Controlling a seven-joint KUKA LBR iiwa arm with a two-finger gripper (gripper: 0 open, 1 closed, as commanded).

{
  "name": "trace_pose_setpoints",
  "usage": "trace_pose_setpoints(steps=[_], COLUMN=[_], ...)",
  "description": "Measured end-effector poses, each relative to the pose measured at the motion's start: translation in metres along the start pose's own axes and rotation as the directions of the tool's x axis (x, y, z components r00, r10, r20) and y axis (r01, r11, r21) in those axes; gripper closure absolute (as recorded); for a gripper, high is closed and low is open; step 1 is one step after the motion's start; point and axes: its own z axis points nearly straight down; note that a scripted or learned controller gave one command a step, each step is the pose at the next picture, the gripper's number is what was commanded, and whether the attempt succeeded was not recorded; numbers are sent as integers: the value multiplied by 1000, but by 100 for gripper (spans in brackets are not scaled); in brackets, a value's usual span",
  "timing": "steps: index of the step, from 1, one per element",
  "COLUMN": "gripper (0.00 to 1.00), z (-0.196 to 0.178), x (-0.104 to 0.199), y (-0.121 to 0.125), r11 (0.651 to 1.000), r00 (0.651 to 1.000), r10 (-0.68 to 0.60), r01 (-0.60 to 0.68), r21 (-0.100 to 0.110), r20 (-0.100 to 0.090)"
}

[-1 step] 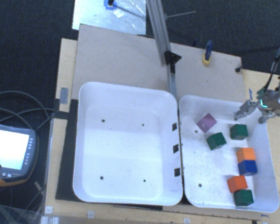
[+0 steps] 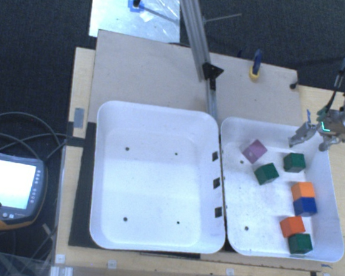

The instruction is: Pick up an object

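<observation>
— While the robot's hand (image 2: 312, 137) hangs spread and empty at the right white plastic bin's (image 2: 328, 246) one o'clock rim, why there?

— Probably lining up on the small dark-green cube (image 2: 294, 162), just toward seven o'clock.

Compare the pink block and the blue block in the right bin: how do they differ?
Colour: the pink block is pale pink-purple; the blue block is dark blue.
Place: the pink block lies toward the bin's far left part, the blue block along its right wall.
Neighbours: the pink block stands apart from the other blocks; the blue block sits against an orange block.
Shared: both are small cubes of similar size in the right bin.
</observation>
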Motion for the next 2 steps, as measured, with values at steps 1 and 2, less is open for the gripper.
trace_pose_setpoints(steps=[1,2], gripper=[0,0], z=[46,87], x=[-8,-10], y=[3,-2], r11=[1000,1000], r00=[1000,1000], r10=[3,3], r01=[-3,-3], r21=[3,-1], r20=[-1,1])
